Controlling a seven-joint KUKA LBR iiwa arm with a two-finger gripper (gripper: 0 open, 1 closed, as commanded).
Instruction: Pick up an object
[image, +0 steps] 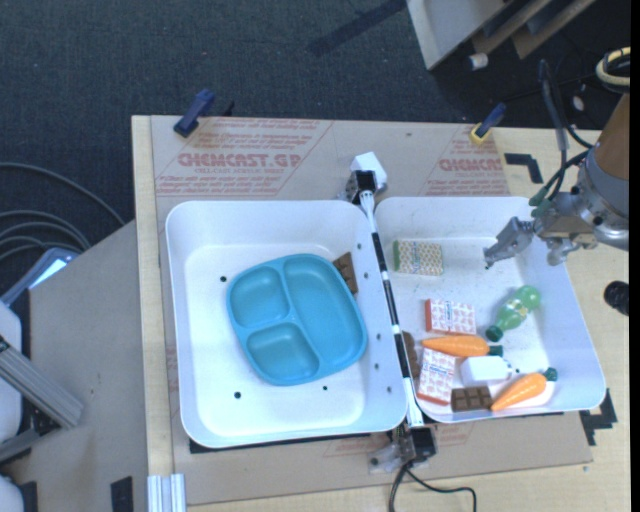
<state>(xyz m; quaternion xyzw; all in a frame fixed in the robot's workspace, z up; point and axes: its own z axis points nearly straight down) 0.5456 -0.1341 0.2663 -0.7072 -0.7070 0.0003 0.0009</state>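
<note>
**Hand above the right bin, nothing between its fingers**

The hand (528, 243) reaches in from the right side and stands over the upper right part of the right bin (590, 340). Its two grey fingers are spread apart, one pointing to the left at about the bin's upper middle and one more to the right. There is no object between them, so the hand is open and holds nothing.

The objects of the task lie in the right bin. A small checkered packet (418, 257) lies near the upper left, to the left of the hand. A green bottle (514, 308) lies lower, below the hand and apart from it. Left of the bottle is a red and white packet (451, 316), and just under it an orange carrot (456, 346). Near the front edge there are a second patterned packet (436, 376), a white block (486, 369), a brown block (470, 399) and a second carrot (520, 391), all close together.

The left bin (190, 330) carries a blue divided plate (296, 318) lying flat. A brown object (346, 270) shows partly at the plate's upper right edge.

Both bins rest on the bench (250, 160), which is covered with printed cardboard.
</note>
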